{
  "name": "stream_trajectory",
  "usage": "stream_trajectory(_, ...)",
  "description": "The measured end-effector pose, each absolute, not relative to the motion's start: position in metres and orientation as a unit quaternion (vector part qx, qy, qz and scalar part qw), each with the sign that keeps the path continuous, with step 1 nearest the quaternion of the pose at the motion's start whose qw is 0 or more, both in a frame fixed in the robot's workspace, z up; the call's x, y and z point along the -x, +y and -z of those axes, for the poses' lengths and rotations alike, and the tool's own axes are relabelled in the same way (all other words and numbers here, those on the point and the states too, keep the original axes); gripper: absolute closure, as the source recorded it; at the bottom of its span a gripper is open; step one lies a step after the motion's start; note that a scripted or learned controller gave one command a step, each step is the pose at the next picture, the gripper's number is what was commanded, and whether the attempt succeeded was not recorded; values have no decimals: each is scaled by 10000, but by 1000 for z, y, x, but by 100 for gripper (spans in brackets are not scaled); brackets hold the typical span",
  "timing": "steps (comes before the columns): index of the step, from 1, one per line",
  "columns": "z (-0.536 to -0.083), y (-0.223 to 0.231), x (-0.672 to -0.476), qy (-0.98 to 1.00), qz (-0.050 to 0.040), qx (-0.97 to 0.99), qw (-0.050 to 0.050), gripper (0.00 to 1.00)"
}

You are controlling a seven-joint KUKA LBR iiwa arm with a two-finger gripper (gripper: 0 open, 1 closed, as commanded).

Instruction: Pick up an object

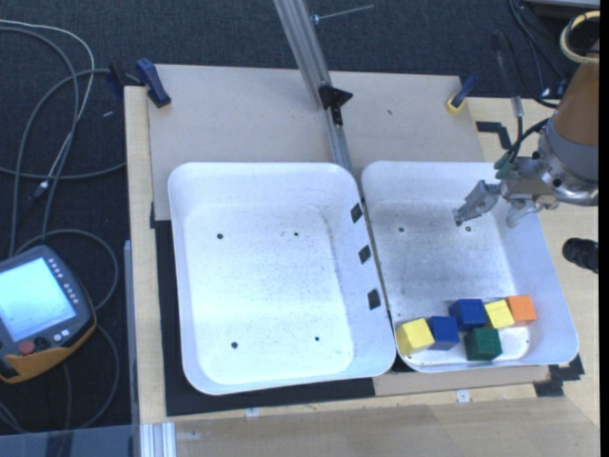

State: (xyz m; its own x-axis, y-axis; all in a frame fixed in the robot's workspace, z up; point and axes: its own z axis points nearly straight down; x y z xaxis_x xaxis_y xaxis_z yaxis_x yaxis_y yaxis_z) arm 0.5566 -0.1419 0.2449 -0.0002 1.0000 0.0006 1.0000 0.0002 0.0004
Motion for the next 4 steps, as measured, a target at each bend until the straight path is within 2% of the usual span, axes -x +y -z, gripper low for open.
stream_trajectory(1,-95,-138,-583,-7076,-21,7066,42,0)
stream_trajectory(2,-100,-205,-578,-7055,-7,7088,-16,0)
stream_trajectory(3,-99,-128,-532,-7089,-1,7053,47,0)
stream_trajectory(4,-101,-159,-481,-7064,11,7078,-38,0)
